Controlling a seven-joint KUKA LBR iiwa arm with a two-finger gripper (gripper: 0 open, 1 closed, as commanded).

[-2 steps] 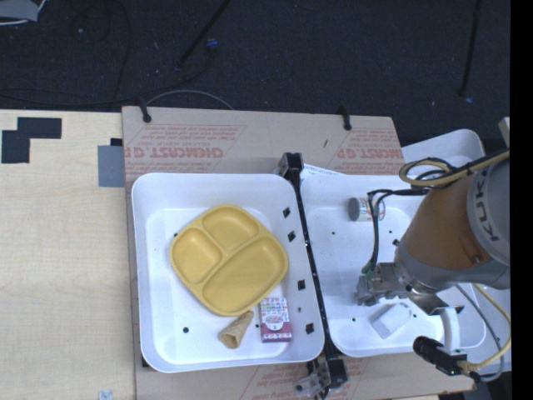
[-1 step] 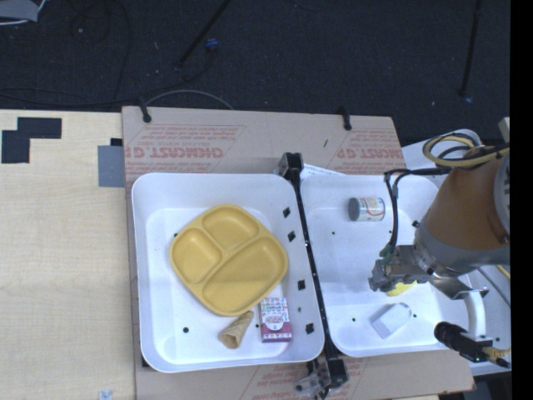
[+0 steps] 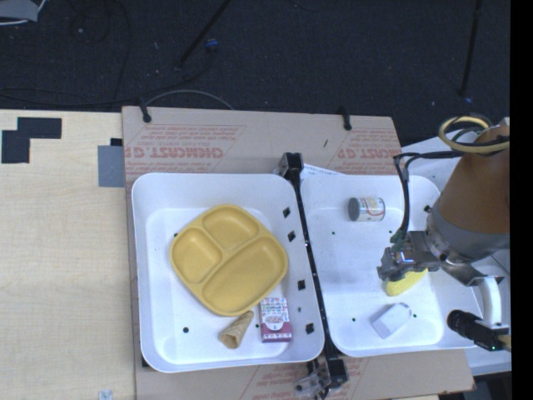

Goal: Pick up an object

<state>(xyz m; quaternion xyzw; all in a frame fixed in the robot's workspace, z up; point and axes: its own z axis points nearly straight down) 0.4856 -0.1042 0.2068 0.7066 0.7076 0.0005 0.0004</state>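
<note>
My gripper point(image 3: 398, 264) is low in the right bin point(image 3: 350, 261), at its right side, directly over the upper end of a small yellow object point(image 3: 408, 284) that lies on the bin floor. The arm's grey and orange wrist covers the bin's right edge. A short grey and white can point(image 3: 366, 208) lies on its side at the back of this bin. Near the front of it, just below the yellow object, sits a pale grey block point(image 3: 390, 320).
The left bin point(image 3: 143, 248) holds a yellow divided plate point(image 3: 229, 258), a tan cone point(image 3: 236, 329) and a small red and white carton point(image 3: 275, 319) near its front edge. A black divider point(image 3: 305, 257) runs between the bins. Cables hang at the arm's right.
</note>
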